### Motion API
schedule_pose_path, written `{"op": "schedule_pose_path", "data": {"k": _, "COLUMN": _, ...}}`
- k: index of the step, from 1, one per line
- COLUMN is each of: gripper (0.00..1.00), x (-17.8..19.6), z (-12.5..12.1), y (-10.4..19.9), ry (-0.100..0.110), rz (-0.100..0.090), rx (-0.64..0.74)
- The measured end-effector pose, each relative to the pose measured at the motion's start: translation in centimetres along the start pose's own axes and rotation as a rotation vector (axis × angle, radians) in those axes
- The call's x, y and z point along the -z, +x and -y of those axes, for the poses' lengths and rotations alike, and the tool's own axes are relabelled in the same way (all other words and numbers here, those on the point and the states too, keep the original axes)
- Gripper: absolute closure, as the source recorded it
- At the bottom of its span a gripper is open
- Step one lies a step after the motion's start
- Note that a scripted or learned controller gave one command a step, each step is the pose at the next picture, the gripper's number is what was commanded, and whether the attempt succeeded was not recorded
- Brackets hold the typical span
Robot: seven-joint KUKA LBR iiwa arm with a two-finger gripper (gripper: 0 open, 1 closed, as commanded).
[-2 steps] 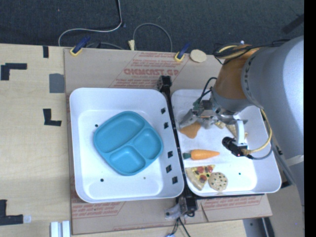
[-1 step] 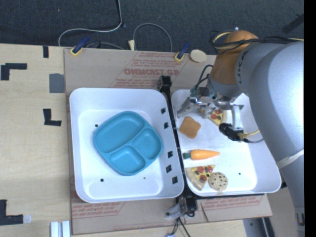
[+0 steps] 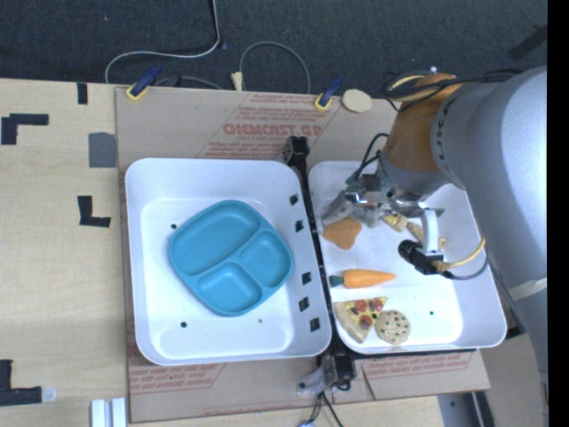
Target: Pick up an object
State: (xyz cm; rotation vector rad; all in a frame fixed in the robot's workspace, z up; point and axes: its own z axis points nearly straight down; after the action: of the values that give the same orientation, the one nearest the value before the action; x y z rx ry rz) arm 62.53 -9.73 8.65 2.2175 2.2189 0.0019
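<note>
Hovering jaws (image 3: 354, 205) just above tan food piece (image 3: 342, 232), right bin (image 3: 462, 327).

The robot arm (image 3: 507, 140) is big, round and smooth, and mostly light grey. Near its end it has a wide orange band (image 3: 411, 140), with thin wires looped over the top of it. Below the band sits the gripper (image 3: 356, 205), made of small silver metal parts, and beside it a black piece with a yellow cable (image 3: 467, 265) curling out.

Blue tray (image 3: 231, 256), orange carrot (image 3: 369, 278)
</note>
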Motion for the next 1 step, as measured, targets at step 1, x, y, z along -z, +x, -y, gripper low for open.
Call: {"op": "schedule_pose_path", "data": {"k": 1, "gripper": 0.0, "x": 0.02, "z": 0.82, "y": 0.17, "ry": -0.002, "rz": 0.001, "rx": 0.0}}
